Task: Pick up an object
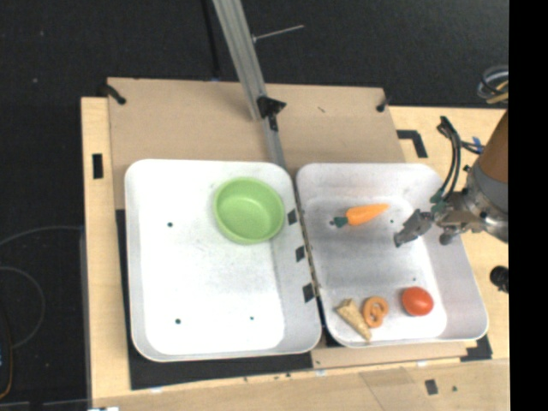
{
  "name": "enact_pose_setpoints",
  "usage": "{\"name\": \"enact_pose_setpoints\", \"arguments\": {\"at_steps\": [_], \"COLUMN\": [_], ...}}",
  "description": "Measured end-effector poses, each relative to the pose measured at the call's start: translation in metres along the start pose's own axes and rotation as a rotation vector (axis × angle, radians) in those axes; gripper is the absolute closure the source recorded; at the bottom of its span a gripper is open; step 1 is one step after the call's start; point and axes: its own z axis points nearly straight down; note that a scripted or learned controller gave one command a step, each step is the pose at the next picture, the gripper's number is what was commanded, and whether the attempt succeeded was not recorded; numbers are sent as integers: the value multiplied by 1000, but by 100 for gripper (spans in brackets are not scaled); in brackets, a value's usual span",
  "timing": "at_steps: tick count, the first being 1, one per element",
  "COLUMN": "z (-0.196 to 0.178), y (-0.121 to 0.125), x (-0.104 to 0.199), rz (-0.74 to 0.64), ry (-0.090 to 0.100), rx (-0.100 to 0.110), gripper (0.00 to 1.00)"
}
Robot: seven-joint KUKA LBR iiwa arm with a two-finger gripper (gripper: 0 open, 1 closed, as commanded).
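A green bowl sits near the left bin's far right corner while, in the right bin, the gripper hangs spread, grasping nothing, beside the carrot near the far edge.

Two white bins, one green bowl, one carrot, one tomato.

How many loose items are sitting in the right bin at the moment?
4: a carrot near the bin's middle, a red tomato at the near right, an orange ring-shaped piece beside it, and a tan wedge next to that. None looks hidden.
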Motion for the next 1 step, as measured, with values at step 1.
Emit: {"name": "enact_pose_setpoints", "arguments": {"at_steps": [1], "z": [0], "y": [0], "x": [0], "rz": [1], "ry": [0], "rx": [-1], "gripper": [0]}}
